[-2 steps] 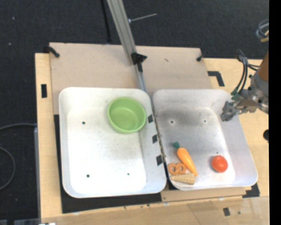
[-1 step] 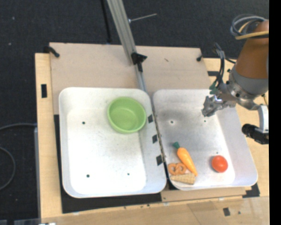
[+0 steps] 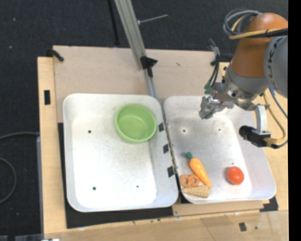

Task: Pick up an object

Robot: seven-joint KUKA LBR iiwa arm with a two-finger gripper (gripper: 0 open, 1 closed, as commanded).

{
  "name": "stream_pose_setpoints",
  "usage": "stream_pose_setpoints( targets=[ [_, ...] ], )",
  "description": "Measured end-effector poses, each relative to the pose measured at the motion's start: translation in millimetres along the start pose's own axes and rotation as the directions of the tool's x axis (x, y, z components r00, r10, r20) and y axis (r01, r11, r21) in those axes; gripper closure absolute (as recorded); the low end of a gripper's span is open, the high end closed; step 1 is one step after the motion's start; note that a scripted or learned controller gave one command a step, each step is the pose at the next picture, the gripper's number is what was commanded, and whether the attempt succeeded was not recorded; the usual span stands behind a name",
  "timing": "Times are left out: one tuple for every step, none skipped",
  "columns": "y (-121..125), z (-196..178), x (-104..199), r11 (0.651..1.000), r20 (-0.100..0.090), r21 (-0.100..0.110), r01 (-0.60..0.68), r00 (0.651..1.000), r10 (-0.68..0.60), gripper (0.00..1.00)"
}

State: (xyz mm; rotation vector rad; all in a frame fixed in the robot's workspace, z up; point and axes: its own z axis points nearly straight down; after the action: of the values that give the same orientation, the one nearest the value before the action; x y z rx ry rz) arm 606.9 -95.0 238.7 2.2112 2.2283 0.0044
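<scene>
In the right bin (image 3: 218, 139) lie an orange toy carrot (image 3: 198, 169) with a green top, a brown pretzel (image 3: 189, 181) on a tan waffle-like piece (image 3: 197, 190), and a red tomato (image 3: 235, 175), all near the front edge. My gripper (image 3: 206, 109) hangs over the back of the right bin, well behind these objects and apart from them. A green bowl (image 3: 135, 122) sits upright at the back of the left bin (image 3: 90, 159).
A slanted metal rail (image 3: 133, 34) runs from the top of the view down to the gap between the bins. Black cables and a black fitting (image 3: 253, 133) hang at the arm's right side over the right bin's edge.
</scene>
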Motion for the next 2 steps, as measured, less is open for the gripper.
stream_pose_setpoints(
  targets=[
    [-0.2,0.9,57.8,1.000,-0.001,0.004,0.000,1.000,0.000,1.00],
    [2.8,5.8,109.2,1.000,-0.001,0.006,-0.001,1.000,0.001,1.00]
  ],
)
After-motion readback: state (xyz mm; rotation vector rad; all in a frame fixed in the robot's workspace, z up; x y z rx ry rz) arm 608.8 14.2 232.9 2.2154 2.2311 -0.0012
